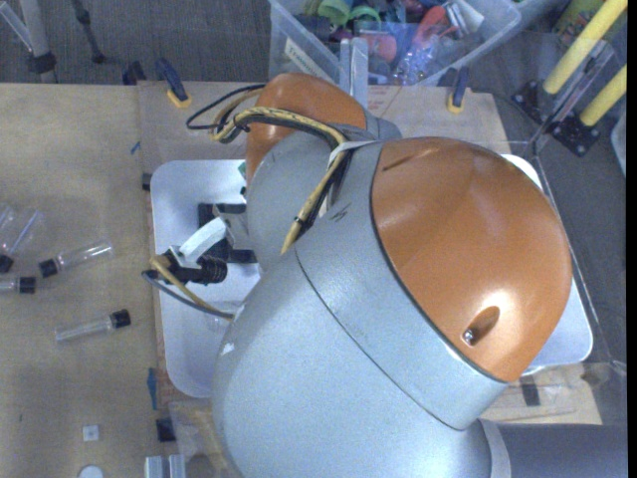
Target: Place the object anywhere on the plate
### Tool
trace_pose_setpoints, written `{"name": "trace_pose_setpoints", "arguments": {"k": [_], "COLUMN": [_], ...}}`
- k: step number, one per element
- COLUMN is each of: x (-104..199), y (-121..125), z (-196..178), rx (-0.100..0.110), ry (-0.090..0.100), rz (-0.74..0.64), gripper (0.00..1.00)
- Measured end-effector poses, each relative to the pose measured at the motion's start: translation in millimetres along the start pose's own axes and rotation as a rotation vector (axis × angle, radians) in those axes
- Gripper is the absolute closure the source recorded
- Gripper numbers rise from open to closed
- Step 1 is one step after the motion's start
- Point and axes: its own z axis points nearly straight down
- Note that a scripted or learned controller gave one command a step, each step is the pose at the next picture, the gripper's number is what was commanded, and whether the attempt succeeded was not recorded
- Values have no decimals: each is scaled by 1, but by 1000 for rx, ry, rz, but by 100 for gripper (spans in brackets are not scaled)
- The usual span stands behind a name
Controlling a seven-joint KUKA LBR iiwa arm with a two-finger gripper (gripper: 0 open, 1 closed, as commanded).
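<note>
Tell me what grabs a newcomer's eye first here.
The arm, grey with big orange caps, looms across the middle and hides much of the left bin. A clear tub packed with bright odds and ends sits at the top, past the bench. A few small vials lie scattered on the bench at the left.

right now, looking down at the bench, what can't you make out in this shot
- Left bin, camera view: the arm covers most of its floor, so what lies there cannot be told.
- Right bin, camera view: a corner shows past the arm; the rest is hidden under it.
- Clear tub of toys: cut by the top edge, too jumbled to name pieces.
- Vials on the bench: too small and blurred to tell contents.
</note>
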Motion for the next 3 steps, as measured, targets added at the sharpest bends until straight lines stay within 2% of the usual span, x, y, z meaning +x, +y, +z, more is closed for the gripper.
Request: {"name": "trace_pose_setpoints", "arguments": {"k": [1, 2, 3], "x": [33, -35, 53], "y": [12, -12, 25], "z": [-93, -65, -104], "rx": [-1, -2, -2], "ry": [4, 5, 4], "rz": [-63, 165, -28], "gripper": [100, 100, 100]}}
